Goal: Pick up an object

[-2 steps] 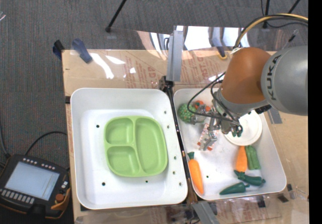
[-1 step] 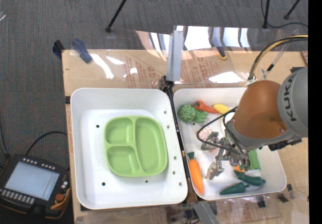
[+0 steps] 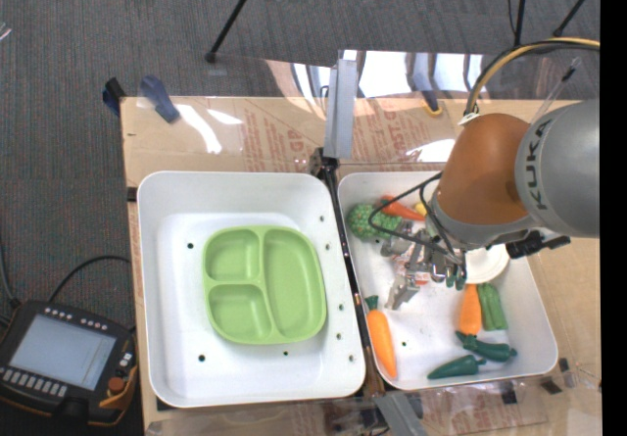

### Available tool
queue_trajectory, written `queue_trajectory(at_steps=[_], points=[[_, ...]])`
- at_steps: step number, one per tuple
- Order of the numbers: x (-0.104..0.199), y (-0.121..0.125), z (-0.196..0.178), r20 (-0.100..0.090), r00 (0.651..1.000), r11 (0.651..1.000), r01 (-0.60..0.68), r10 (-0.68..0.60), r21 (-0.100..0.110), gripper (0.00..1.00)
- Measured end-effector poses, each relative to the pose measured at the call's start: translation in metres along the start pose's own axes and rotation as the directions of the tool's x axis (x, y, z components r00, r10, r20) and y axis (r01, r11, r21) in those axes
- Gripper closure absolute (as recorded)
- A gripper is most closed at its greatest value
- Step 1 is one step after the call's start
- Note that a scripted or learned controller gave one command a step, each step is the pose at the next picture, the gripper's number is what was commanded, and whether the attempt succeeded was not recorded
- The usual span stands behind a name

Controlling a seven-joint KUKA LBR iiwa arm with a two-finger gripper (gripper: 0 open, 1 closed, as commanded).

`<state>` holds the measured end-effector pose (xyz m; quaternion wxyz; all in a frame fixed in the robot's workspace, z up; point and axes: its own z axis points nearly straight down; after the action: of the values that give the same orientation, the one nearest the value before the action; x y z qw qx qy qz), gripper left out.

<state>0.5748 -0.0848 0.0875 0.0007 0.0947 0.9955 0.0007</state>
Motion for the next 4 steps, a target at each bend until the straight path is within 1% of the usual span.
queue_trajectory(at_steps=[1,2,3,4], points=[[-0.024,0.001,-0.001,0.000,0.991,0.991,-0.137,0.137,0.000,0.00],[0.022,-0.002,0.000,-0.002,0.987,0.987,-0.163,0.163,0.001,0.00],[0.003,0.002,0.000,-0.001,0.980,0.980,-0.201,0.201,0.001,0.00],[0.026,-0.005,0.001,-0.004,0.948,0.948,-0.320,0.320,0.002,0.00]])
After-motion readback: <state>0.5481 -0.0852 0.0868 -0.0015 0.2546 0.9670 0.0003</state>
